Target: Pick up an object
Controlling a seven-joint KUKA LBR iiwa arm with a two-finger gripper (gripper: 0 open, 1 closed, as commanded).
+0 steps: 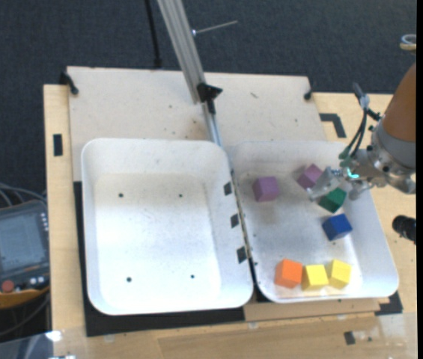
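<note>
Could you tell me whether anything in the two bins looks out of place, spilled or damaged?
Nothing stands out. The blocks all lie inside the right bin: two purple, one green, one blue, and an orange and two yellow along the near wall. The hand sits by the green block.

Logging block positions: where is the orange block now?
The orange block lies in the right bin near its front rim, leftmost of a row, beside two yellow blocks.

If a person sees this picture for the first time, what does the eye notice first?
Probably the bright blocks in the right bin: an orange block and two yellow blocks in a row near its front rim, with a blue block behind them. Next, the gripper, low over a green block beside two purple blocks.
</note>
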